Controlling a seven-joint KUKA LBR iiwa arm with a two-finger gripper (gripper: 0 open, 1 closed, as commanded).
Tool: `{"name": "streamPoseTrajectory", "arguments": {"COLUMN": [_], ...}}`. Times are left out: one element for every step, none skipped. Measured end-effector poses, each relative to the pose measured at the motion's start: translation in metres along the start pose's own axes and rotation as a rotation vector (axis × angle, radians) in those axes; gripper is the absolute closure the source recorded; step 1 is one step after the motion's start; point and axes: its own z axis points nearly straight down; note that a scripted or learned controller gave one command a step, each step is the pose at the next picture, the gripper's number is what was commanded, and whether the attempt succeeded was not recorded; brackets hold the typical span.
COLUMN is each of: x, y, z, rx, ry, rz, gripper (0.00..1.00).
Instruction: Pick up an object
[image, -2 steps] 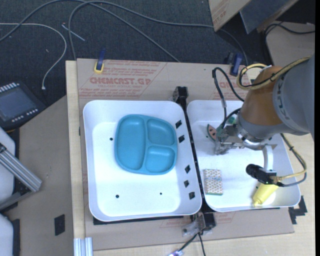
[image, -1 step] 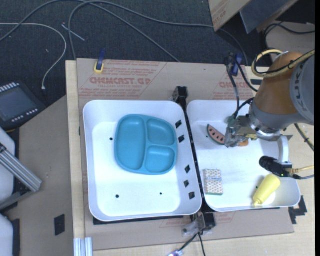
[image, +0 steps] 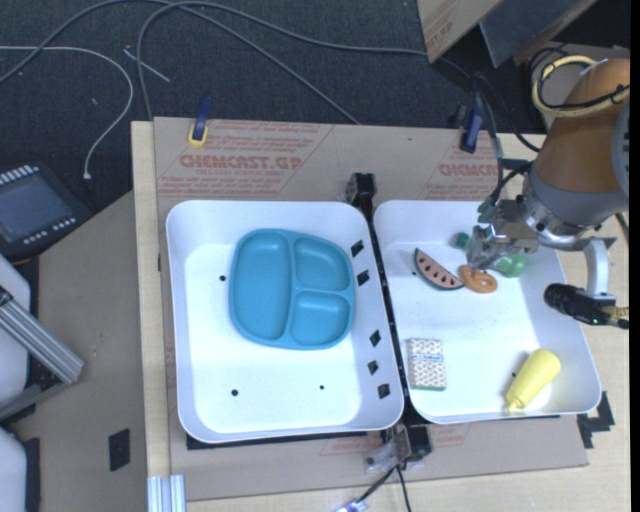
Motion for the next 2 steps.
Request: {"name": "streamPoseTrajectory", "arguments": {"x": [0.000, 0.045], "y": [0.001, 0.012], "z": [-0.044, -0.029], "rx": [0.003, 0.010], "ry": [0.001, 0.003], "rz": [0.000, -0.002], "gripper": [1.00, 1.00]}}
